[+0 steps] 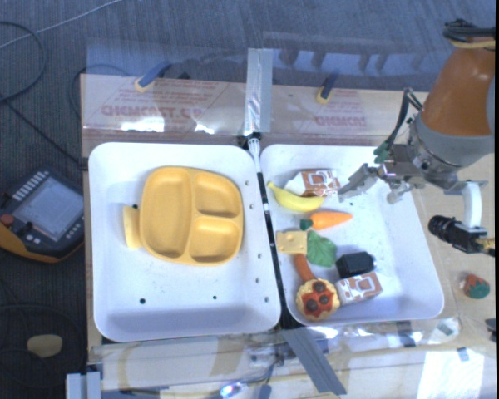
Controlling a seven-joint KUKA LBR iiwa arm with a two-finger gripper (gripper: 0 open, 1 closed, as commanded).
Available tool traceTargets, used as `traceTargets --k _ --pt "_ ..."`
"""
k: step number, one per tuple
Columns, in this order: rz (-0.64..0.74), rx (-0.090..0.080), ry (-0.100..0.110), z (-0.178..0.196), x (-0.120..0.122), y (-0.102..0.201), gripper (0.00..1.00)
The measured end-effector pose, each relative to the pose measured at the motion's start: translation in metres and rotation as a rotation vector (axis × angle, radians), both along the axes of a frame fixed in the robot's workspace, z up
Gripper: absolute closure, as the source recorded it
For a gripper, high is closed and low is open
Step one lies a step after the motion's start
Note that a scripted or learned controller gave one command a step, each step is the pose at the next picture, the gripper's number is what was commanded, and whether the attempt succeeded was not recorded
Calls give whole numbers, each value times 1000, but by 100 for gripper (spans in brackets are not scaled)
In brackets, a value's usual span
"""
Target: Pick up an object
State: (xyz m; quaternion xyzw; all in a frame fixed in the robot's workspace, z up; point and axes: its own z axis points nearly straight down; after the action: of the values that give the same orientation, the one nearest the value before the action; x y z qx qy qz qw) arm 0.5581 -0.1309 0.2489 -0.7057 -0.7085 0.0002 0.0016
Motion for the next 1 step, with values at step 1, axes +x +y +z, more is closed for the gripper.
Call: traceTargets --k 1 --pt "-81 -2 2 -115 37 36 0"
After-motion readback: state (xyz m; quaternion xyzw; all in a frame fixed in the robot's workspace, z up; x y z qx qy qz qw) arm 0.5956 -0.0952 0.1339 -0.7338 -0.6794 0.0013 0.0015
